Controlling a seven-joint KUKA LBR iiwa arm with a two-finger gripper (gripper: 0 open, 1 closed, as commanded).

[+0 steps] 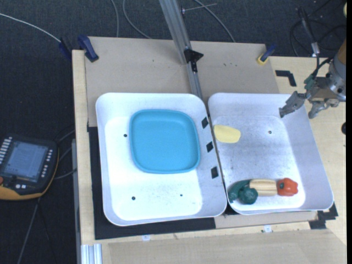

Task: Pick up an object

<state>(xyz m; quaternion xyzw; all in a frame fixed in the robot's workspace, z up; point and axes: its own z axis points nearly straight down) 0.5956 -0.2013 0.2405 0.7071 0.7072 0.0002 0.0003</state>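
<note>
Landmark: we place everything relative to the right bin [308,147], the white tray nearer the arm.

Hand: we find the hand [301,106] over the right bin's upper right corner, at the rim, with its two fingers spread apart and nothing between them.

Yellow piece: a pale yellow piece [226,134] lies flat in the right bin's upper left part, close to the left wall.

Lower row: along the right bin's lower edge we list a green object [243,193], a tan stick-shaped object [263,187] and a red object [286,187], the three touching in a line.

Blue plate: a blue plate [165,141] rests in the left bin [113,147], on the far side of the divide from the right bin.

Progress: we judge the pick not yet begun; every object lies on a bin floor and the hand is empty, so approach, closing and lifting all remain.

Open room: the middle of the right bin is bare, and we judge it the freest ground for descent.

Edges: the lower row sits tight against the right bin's bottom wall, and the yellow piece sits near the left wall; we judge that a finger could strike a wall at either spot.

Counter: the counter [231,76] above the right bin is bare board, with a metal post [179,23] rising at its upper left.
</note>
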